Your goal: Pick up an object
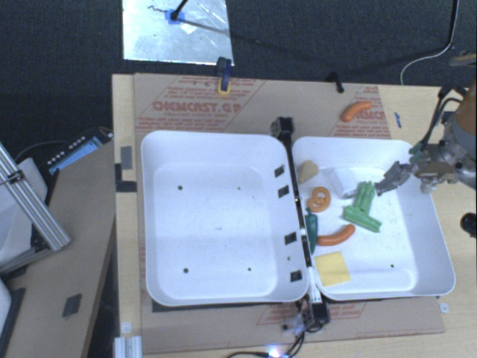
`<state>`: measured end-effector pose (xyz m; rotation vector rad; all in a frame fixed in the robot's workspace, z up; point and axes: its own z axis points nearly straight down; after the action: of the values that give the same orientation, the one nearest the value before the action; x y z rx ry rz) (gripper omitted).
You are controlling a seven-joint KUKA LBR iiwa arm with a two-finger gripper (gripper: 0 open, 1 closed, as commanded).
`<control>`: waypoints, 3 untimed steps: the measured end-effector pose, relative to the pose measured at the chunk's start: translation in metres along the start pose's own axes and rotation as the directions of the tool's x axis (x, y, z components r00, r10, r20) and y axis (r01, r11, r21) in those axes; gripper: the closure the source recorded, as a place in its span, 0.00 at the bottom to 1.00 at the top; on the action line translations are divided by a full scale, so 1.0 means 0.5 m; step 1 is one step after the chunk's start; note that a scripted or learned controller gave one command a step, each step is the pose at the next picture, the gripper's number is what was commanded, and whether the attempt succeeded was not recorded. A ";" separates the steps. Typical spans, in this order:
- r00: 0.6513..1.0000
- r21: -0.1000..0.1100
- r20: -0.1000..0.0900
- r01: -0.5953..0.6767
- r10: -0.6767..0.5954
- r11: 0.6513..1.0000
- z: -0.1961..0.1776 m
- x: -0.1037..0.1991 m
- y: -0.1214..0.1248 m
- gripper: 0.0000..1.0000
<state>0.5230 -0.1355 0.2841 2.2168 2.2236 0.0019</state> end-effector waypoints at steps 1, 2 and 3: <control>1.000 -0.004 0.001 0.003 -0.003 1.000 -0.023 0.000 0.002 1.00; 1.000 0.013 -0.006 0.005 -0.005 1.000 0.212 0.126 -0.056 1.00; 1.000 0.005 -0.001 -0.003 0.003 1.000 0.409 0.096 -0.069 1.00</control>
<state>0.4889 -0.0876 0.0795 2.2233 2.2228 -0.0029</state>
